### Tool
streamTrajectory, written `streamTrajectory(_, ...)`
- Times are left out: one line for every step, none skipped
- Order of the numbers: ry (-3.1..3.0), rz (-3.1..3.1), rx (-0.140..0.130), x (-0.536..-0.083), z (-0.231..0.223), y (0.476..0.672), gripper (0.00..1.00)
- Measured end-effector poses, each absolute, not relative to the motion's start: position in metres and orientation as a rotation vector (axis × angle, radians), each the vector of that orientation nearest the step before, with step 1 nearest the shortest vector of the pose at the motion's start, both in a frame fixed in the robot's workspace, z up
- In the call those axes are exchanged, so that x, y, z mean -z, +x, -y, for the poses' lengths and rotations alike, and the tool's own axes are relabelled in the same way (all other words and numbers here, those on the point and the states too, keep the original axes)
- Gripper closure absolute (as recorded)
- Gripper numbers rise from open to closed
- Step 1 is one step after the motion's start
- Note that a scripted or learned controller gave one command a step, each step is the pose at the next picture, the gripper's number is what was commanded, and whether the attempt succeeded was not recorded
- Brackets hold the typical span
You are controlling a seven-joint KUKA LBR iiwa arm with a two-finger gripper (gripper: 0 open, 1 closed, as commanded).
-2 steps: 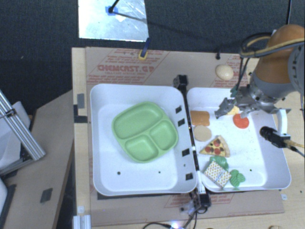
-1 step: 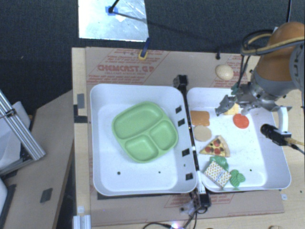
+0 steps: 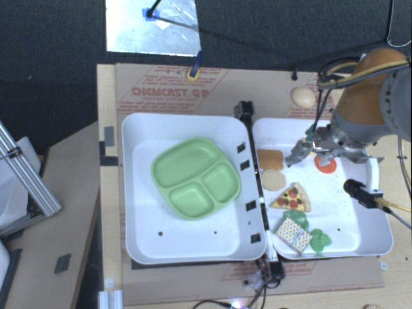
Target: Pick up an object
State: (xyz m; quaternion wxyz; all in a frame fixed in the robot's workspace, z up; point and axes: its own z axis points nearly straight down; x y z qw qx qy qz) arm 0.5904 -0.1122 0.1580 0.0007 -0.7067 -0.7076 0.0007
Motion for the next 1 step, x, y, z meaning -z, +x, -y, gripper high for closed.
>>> streamTrajectory(-2.219,2.221,-0.002,-0.1058,0.1153,0.5998,0.0)
